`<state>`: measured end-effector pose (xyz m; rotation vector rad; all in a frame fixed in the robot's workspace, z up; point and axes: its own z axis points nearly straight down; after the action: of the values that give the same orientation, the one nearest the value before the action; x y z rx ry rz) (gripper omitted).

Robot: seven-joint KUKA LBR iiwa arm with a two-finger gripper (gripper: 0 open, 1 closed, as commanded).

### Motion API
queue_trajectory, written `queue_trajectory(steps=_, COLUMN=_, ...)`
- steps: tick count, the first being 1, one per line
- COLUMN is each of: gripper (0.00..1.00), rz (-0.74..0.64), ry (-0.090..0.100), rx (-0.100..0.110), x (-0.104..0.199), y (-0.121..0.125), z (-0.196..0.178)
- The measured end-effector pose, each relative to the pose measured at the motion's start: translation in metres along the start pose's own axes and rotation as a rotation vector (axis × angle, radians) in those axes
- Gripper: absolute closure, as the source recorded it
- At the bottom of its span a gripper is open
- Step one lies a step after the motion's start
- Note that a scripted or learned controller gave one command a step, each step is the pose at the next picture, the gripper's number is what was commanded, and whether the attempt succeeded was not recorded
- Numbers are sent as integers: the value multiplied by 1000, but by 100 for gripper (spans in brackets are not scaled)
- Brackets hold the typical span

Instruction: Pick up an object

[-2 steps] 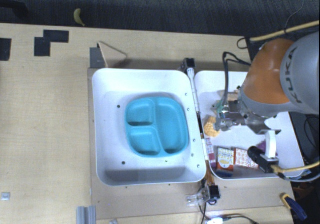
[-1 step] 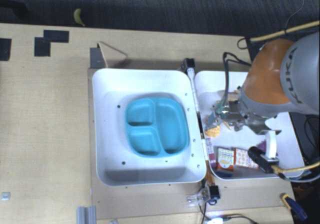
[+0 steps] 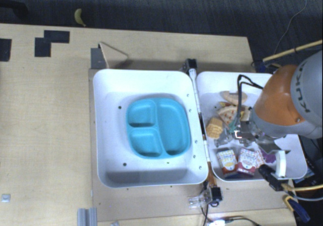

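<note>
The claw (image 3: 241,134) hangs low over the middle of the right bin (image 3: 298,169), below the orange-banded wrist, and the arm's bulk hides its tips so well that I cannot tell how wide it stands or whether anything is caught in it.

Going left to right: the pale wood-grain worktop (image 3: 45,134) carries a few dark square markings near its far left corner. Next comes the left bin (image 3: 108,119), a shallow tray of smooth white plastic with rounded corners, and lying flat in its middle is a glossy turquoise divided plate (image 3: 157,127) with three soft-edged compartments. It sits well apart from the arm.

The right bin holds the likely candidates for picking. A waffle-textured yellow piece (image 3: 214,128) lies near the bin's left wall, just left of the claw. Tan, rounded food-like pieces (image 3: 233,99) sit toward the far side. Nearer the front lie two small printed packets (image 3: 238,159), flat and crinkly, just below the claw. Judging from its position, the claw is set among this clutter to try for one of the small items, though which one is unclear.
</note>
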<state>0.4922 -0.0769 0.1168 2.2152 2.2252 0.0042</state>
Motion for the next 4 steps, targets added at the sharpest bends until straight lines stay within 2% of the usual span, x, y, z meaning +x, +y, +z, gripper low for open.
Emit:
queue_trajectory(steps=1, gripper=0, rz=2, ry=1, rx=-2, x=-7, y=-3, z=30)
queue_trajectory(steps=2, gripper=100, rz=1, ry=-1, rx=-9, x=-7, y=-1, z=18)
queue_trajectory(steps=3, gripper=100, rz=-2, ry=1, rx=-3, x=51, y=109, z=-69)
queue_trajectory(steps=4, gripper=0, rz=-2, ry=-1, rx=1, x=50, y=108, z=-68)
